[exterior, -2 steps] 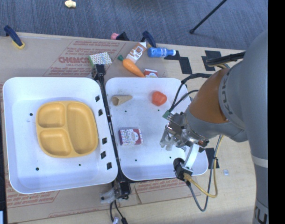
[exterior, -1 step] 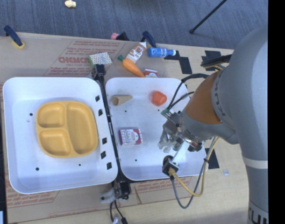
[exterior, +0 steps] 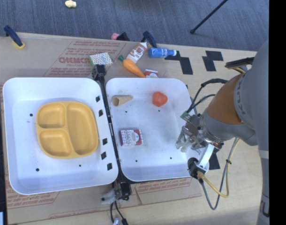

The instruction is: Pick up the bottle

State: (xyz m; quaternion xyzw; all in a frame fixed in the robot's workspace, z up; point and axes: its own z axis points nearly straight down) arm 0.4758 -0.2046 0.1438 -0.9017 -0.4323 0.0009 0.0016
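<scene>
A small blue bottle (exterior: 160,53) with a pale cap lies on its side on the cardboard behind the right bin (exterior: 147,172). Beside it to the left lies a white bottle with an orange-brown label (exterior: 137,52), tilted toward the bin. My gripper (exterior: 189,141) hangs low over the right rim of the right bin, well in front of both bottles and apart from them. I see nothing held in it. The grey arm with its orange band (exterior: 225,104) comes in from the right.
In the right bin lie a cone (exterior: 121,99), a red ball-like item (exterior: 159,99) and a small red packet (exterior: 131,137). The left bin (exterior: 16,125) holds a yellow divided plate (exterior: 67,128). A carrot (exterior: 133,68) and a green packet (exterior: 100,59) lie near the bottles.
</scene>
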